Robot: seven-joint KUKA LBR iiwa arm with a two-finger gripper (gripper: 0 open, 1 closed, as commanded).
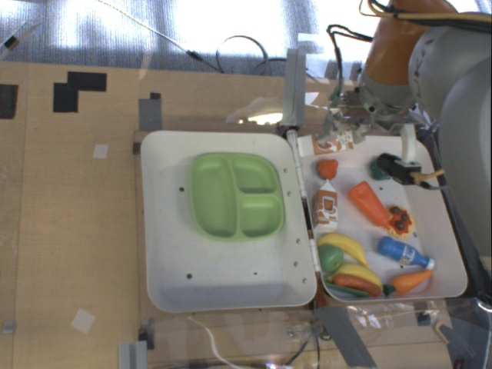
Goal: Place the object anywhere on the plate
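**KUKA arm's gripper (344, 125) hangs at the far end of the right bin (442, 229); a green divided plate (236, 194) lies in the left bin (169, 267).**

The gripper sits over the right bin's far-left corner, just above a small white-and-orange packet (335, 142). Whether it is released, clenched or grasping anything cannot be told. The other toys lie in the same bin. A red tomato (328, 167) is just nearer than the packet, and a white bottle (326, 208) lies along the left wall. A blue bottle (403, 252) lies towards the near right, with bananas (344, 246) and a carrot (411, 281) along the near edge. The plate lies mid-bin, well apart from them.
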